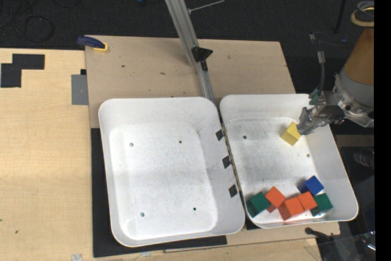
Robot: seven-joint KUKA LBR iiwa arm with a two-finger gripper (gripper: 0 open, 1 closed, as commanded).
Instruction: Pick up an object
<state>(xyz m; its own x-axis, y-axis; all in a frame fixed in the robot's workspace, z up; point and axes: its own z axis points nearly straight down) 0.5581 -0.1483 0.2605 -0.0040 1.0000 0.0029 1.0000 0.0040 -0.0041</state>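
The grey KUKA arm with its orange band (361, 61) comes in from the right edge of the camera view, its thick orange-banded section standing high and the grey wrist below it angling down and to the left. At the wrist's end, the two-finger metal gripper (305, 122) points leftward and slightly down, low over the right side of the scene. A thin cable runs up from the wrist. The fingers are small and dark here, blurred together, so their spacing can't be read.
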